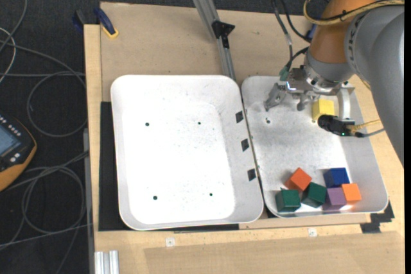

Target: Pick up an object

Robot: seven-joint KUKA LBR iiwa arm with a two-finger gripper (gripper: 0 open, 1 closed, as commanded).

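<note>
Several small blocks lie clustered in the front corner of the right bin (282, 151): an orange block (299, 179), a dark green block (314, 194), a green block (288, 200), a blue block (336, 177), a purple block (334, 197) and a second orange block (351, 192). A yellow block (324, 106) sits alone near the bin's far right side. My gripper (287, 99) hovers over the far end of this bin, just left of the yellow block, open with nothing between its fingers. The cluster is well toward the front of it.
The left bin (173, 151) stands beside the right one, joined by black clips (244, 144). A slanted metal rail (205, 3) crosses the bench behind the bins. Cables loop around the wrist (334, 29) and over the floor at left.
</note>
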